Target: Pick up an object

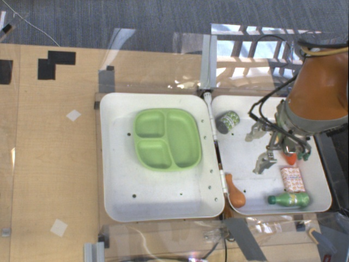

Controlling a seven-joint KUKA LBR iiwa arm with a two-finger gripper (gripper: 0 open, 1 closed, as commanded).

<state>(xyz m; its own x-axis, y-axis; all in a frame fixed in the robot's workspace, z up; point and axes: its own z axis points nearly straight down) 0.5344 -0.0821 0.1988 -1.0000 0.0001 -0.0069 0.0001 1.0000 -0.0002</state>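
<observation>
My gripper [260, 147] hangs over the middle of the right bin [240, 149], reaching in from the right, open with only white bin floor between its two fingers [264, 162]. A small grey-green can [227, 121] lies to its upper left, apart from it. An orange-brown drumstick-shaped item [234, 191] rests against the bin's left wall near the front. Along the front right lie a green bottle [289, 200] on its side and a pink packet [292, 179] just above it. A small red item [291, 158] peeks out beside the wrist.
The left bin [117, 195] holds a light green divided plate [166, 139]. A raised divider [214, 146] separates the two bins. The orange and grey arm [322, 86] covers the right bin's far right corner, and cables [267, 100] loop above the gripper.
</observation>
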